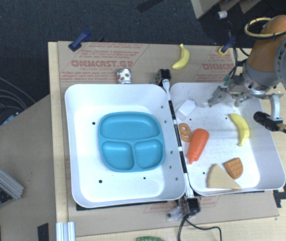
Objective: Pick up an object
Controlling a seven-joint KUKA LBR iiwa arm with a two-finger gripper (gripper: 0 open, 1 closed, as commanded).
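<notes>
Right bin [263,182] near edge: tan wedge [220,178], brown bread piece [233,167] beside it. Carrot [197,144], pretzel [184,131], white block [185,107], banana [241,128] also located in right bin. Blue divided plate [130,140] seated in left bin [82,174]. Gripper [228,95] positioned above right bin far end, fingers spread, nothing pinched.

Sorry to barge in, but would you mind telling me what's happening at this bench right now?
A grey robot arm with an orange band is reaching in over the right bin, its gripper near that bin's back edge and nothing visibly in its grasp. Below it lie a banana, a carrot, a pretzel, a small white block and two bread-like pieces at the front. The left bin holds a blue divided plate.
</notes>
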